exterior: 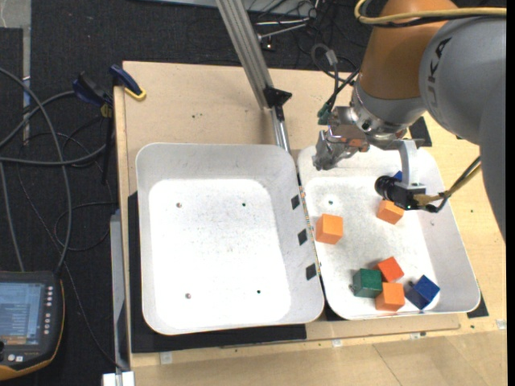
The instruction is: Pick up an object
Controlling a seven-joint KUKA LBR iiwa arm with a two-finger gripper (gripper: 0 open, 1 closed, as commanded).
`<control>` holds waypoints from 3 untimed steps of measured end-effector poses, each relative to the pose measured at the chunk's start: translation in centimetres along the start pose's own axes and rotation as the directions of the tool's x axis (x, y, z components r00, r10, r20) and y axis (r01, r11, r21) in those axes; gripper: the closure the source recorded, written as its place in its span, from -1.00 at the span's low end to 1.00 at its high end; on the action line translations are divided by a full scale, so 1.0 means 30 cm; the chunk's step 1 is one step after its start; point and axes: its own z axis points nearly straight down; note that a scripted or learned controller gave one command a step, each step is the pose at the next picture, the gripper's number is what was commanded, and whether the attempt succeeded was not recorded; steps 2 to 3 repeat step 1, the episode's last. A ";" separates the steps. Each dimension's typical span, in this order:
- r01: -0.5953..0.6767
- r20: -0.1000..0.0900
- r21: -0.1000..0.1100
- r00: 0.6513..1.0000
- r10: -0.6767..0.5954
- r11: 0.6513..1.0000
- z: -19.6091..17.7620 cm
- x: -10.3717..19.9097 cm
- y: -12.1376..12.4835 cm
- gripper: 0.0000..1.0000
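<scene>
left bin (161,167): shallow, white, on the counter (201,95), speckled floor.
right bin (451,240): touching the left bin along its inner edge, holds all the blocks.
orange block, left (328,228): alone near the right bin's left wall, edges a little turned from the bin walls.
cluster at near edge: green block (368,282), two orange blocks (391,268) (391,296), blue block (422,291), all touching or just beside one another.
orange block, right (389,211): just below a black fitting on the arm, set diagonally.
arm (451,47): reaches in from the right, orange band above the wrist, wrist tilted down and leftward.
hand (326,158): over the right bin's far left corner, well apart from every block; cannot tell how far open, nothing visible in it.
</scene>
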 end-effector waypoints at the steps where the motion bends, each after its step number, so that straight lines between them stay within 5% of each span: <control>1: 0.001 0.000 -0.001 1.000 -0.001 1.000 -0.021 0.186 -0.006 1.00; 3: 0.001 0.000 -0.001 1.000 -0.001 1.000 -0.021 0.186 -0.006 1.00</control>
